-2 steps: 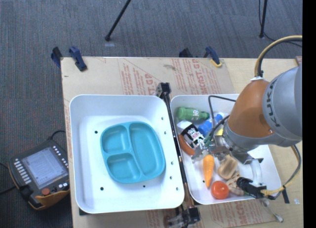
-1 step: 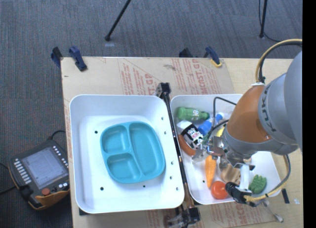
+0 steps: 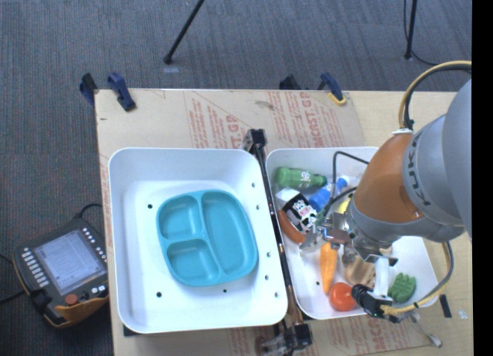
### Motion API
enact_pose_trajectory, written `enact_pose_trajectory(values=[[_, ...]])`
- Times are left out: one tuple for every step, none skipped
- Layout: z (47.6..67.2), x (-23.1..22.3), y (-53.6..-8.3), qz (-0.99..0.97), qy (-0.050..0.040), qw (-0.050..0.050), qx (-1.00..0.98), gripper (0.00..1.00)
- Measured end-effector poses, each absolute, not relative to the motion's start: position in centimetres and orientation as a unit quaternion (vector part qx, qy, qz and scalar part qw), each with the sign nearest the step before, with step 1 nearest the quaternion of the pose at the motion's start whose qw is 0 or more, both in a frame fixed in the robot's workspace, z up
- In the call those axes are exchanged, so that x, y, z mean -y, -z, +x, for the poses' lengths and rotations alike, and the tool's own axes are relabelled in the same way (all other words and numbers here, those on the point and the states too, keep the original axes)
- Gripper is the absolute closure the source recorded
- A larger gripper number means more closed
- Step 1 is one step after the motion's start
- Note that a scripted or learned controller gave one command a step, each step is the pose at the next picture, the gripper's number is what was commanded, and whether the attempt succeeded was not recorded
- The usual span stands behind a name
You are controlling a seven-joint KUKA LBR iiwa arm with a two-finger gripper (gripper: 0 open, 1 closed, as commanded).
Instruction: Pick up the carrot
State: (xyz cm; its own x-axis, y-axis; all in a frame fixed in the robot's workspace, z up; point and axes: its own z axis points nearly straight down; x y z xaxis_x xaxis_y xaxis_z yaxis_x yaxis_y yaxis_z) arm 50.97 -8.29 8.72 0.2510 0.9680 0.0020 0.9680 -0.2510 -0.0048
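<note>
The orange carrot (image 3: 329, 267) lies lengthwise in the right bin (image 3: 308, 310), pointing toward the near edge. The arm's orange band and grey wrist hang over the middle of that bin. The gripper (image 3: 344, 245) sits low just to the right of the carrot's upper end, very close to it. The wrist hides the gripper's tips, and I cannot tell whether it touches the carrot.
Around the carrot lie a green bottle (image 3: 300, 177), a black-and-white toy (image 3: 300, 210), a blue item (image 3: 320, 196), a red-orange ball (image 3: 341, 297), a green leafy toy (image 3: 401, 287) and a tan piece (image 3: 358, 271). The left bin (image 3: 131, 193) holds a blue divided plate (image 3: 206, 236).
</note>
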Motion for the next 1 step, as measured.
enact_pose_trajectory(values=[[50.97, 8.29, -8.72, -0.791, -0.0007, 0.002, 0.612, 0.0]])
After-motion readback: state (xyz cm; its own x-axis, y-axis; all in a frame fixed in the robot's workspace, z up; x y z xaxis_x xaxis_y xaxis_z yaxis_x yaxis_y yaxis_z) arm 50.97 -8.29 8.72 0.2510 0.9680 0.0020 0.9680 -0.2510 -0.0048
